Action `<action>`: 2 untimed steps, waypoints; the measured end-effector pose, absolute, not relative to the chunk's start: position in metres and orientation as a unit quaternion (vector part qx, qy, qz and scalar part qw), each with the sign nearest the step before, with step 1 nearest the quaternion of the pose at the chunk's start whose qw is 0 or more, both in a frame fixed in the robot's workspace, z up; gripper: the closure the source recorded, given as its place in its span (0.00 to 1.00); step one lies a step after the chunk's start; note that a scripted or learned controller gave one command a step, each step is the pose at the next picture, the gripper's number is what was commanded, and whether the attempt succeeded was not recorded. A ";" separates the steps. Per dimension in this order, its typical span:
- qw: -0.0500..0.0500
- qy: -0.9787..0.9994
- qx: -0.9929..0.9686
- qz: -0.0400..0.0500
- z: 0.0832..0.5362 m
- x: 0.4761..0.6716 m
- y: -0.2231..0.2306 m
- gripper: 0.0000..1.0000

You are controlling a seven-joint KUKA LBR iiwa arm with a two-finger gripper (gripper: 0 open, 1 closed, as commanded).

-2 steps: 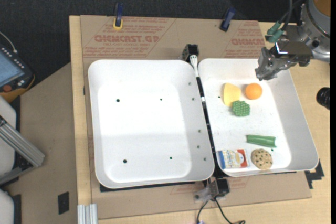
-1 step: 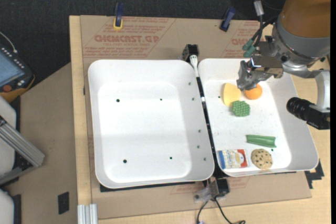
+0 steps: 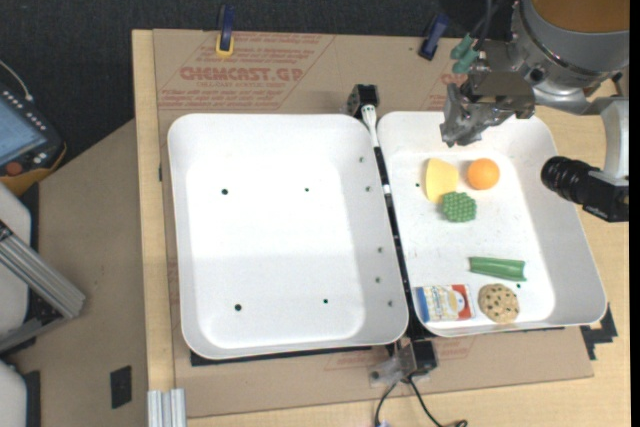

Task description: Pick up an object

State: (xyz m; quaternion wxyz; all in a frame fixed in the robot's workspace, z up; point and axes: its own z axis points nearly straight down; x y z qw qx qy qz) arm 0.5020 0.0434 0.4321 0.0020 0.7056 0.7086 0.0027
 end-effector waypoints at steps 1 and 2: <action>-0.001 0.708 0.706 -0.001 0.416 0.517 0.074 1.00; -0.002 0.707 0.708 -0.003 0.362 0.541 0.068 1.00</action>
